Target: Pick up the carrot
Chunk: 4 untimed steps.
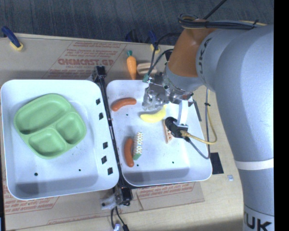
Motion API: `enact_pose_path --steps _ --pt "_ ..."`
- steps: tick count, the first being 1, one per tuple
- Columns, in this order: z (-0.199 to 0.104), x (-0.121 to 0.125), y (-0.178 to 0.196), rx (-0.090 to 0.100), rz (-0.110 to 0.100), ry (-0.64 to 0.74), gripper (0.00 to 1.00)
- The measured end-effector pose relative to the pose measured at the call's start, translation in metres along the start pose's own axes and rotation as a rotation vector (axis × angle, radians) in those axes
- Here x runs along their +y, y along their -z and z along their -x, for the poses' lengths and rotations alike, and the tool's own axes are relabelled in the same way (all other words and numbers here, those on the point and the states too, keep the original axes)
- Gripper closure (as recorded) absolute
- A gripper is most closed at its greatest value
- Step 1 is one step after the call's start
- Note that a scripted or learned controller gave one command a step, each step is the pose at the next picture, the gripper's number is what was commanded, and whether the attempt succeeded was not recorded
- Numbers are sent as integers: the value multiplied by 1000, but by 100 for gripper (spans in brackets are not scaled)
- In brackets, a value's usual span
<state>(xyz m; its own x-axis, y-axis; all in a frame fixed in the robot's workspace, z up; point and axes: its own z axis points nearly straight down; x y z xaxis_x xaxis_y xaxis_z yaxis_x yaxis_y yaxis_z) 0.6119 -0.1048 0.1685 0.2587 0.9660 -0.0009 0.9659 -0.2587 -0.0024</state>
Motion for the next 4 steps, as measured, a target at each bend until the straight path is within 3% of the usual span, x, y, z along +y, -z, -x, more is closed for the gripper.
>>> enact_pose_path --steps 1,2,3,4 --pt "-23 11 114 0 1 258 100" --pt "-107 -32 65 0 -3 102 100" --pt "-57 -9 97 -1 0 250 100" --pt "-138 -66 54 0 -3 315 100"
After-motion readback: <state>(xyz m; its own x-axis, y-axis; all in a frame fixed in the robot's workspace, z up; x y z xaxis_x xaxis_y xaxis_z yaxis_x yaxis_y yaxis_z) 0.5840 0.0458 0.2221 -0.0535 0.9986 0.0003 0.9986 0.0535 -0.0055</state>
